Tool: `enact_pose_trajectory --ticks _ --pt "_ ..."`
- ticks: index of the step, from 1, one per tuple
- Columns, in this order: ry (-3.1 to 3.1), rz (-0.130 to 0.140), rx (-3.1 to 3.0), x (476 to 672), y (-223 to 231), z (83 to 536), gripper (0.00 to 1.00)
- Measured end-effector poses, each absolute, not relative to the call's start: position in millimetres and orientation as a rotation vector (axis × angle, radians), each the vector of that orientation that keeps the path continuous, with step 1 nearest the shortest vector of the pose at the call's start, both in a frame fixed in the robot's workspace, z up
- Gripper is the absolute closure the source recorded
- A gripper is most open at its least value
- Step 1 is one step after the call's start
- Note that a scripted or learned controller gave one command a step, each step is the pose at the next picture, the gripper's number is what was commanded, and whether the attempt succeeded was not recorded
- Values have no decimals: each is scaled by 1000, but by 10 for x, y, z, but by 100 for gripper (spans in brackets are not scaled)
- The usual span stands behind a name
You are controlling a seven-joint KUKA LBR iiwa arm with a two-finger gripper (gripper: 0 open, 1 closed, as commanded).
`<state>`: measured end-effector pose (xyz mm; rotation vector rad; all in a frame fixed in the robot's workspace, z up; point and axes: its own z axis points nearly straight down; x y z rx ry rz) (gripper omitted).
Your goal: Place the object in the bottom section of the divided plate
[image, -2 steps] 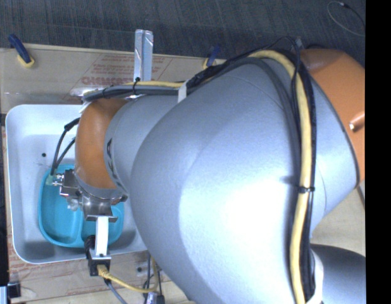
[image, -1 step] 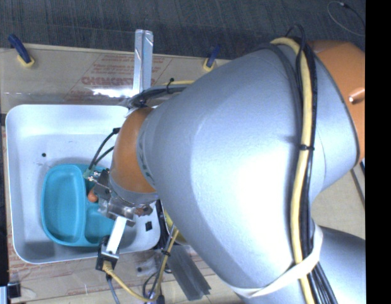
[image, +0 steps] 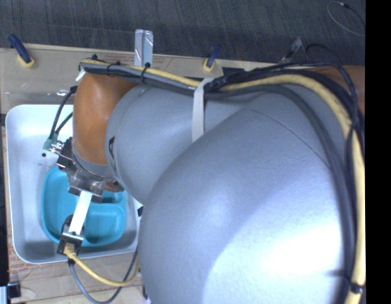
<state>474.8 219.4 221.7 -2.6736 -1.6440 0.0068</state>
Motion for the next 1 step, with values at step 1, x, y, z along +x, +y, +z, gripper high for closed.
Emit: enact_pose_trajectory --ticks 1 --pt "-1644 9 -2673 4747 2192 2214 0"
